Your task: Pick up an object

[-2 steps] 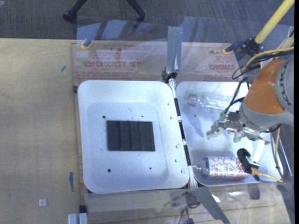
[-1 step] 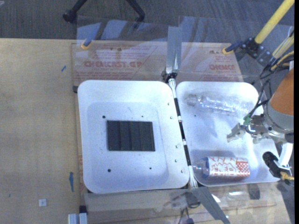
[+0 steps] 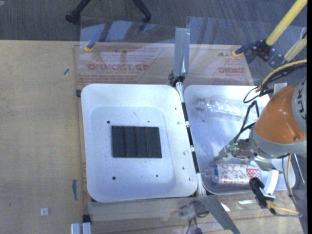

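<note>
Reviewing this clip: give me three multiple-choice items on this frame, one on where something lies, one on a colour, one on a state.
1. Where does the dark ribbed rectangular pad lie?
A. In the left bin
B. In the right bin
C. On the wooden bench outside both bins

2. What colour is the pattern on the white packet near the right bin's front edge?
A. Blue
B. Green
C. Red

3. How does the clear plastic bottle rest?
A. Standing upright
B. Lying on its side
C. Hanging from the end effector

Answers:
1. A, the pad sits on the left bin floor.
2. C, red scribbles mark the packet.
3. B, it lies flat across the back of the right bin, apart from the end effector.
</note>
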Tool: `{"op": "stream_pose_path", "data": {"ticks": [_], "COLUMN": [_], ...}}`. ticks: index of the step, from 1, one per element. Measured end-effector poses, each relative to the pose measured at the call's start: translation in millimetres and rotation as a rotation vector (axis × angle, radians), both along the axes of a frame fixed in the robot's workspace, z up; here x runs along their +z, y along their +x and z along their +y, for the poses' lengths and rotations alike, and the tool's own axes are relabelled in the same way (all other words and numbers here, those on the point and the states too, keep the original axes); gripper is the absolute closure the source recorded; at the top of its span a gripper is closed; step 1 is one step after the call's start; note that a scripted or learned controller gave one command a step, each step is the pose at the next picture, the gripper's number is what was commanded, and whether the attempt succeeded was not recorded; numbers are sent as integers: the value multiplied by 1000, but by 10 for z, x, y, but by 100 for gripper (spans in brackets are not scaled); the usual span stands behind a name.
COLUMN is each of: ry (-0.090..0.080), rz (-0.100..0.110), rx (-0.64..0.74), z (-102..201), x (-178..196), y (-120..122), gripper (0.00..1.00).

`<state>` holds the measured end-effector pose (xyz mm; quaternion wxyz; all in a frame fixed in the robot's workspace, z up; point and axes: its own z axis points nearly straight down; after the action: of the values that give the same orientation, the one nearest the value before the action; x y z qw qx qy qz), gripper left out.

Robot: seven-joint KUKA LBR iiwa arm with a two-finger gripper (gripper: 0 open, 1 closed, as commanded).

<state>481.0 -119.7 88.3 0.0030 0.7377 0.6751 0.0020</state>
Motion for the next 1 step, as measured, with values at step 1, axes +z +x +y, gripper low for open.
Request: {"op": "stream_pose_path", "data": {"ticks": [1], "ry": [1], "rz": [6], "rx": [-221], "z": [-584], "x": [404], "y": [21], "gripper": [0]}}
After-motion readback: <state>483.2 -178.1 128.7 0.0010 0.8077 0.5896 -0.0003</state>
